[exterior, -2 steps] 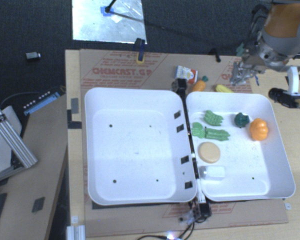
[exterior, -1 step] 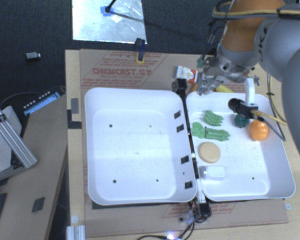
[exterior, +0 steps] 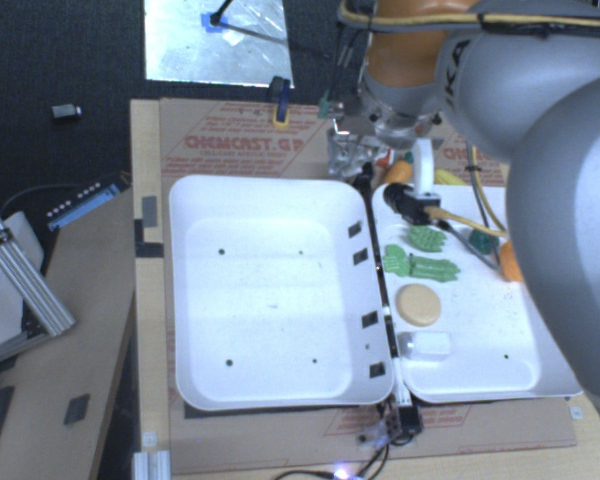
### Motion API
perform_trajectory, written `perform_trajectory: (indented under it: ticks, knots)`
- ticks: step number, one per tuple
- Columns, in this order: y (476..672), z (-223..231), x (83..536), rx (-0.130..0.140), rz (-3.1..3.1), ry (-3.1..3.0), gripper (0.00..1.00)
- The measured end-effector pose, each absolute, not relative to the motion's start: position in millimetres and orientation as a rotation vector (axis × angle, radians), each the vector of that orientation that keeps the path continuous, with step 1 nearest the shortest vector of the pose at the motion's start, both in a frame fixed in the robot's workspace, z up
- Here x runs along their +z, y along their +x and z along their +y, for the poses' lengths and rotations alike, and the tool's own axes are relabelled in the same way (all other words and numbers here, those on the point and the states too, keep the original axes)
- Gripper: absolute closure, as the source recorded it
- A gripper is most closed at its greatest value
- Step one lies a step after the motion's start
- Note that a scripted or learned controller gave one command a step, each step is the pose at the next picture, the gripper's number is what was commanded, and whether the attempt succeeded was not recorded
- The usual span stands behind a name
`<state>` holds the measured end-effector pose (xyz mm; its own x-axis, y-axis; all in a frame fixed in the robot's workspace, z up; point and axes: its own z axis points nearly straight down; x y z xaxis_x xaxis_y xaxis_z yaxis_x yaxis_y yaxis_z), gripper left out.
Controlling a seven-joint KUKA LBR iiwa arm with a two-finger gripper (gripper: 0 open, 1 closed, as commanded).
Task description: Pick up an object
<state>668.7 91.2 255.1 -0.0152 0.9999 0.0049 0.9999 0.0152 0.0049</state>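
Grey arm (exterior: 540, 98) reached in from the right, and the pincer (exterior: 358, 163) hung over the far rim of the bins, right about where the left bin (exterior: 270, 298) met the right bin (exterior: 480, 368). Whether it was wide or narrow, I could not tell, as the metal there was a blur against the dark gap, and nothing showed as held. All the candidates sat in the right bin, nearer the camera and a touch to the right of the pincer. First in line were two green toy pieces: the upper green piece (exterior: 427, 238) short and leafy, the lower green piece (exterior: 420, 265) longer, its long axis running across the bin from left to right. Just below them lay a tan disc (exterior: 418, 305), flat, and further on a small white block (exterior: 427, 345) close to the dividing wall. A wooden-handled brush (exterior: 462, 218) slanted away toward the arm. By my reading the grab had not begun; the move turned on coming toward the camera along the divider and down, and for the long green piece, closing across its narrow width looked the safer bet.
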Motion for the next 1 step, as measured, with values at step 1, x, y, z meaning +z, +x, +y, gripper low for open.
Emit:
perform_trajectory:
  ticks: [1]
  knots:
    - [667.3, 232.1, 298.8, -0.017, -2.241, -2.201, 1.00]
